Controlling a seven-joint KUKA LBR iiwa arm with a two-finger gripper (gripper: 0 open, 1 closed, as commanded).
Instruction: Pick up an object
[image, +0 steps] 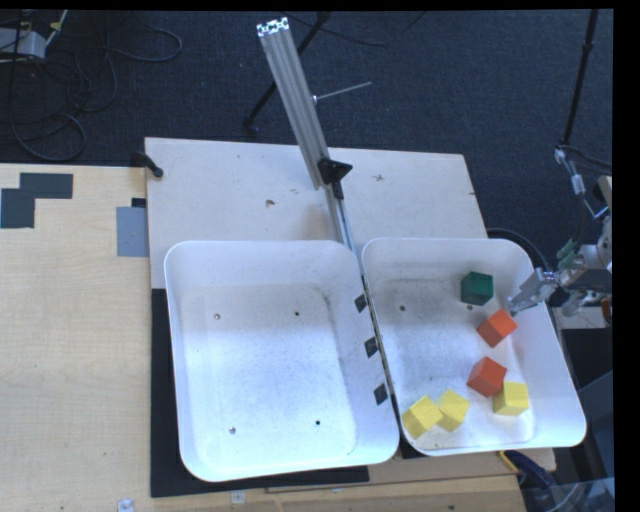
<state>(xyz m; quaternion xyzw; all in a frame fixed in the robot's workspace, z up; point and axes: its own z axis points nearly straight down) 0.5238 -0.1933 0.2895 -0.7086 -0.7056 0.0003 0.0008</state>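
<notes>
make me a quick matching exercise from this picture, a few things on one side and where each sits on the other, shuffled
Things:
1. green cube
2. gripper
3. pair of touching yellow cubes
4. left bin

Places:
A. at the right bin's near rim, towards the divider
B. at the right bin's right rim, above an orange cube
C. beside the right bin, towards the wooden bench top
D. far part of the right bin

Pairs: 1-D, 2-B, 3-A, 4-C
</notes>
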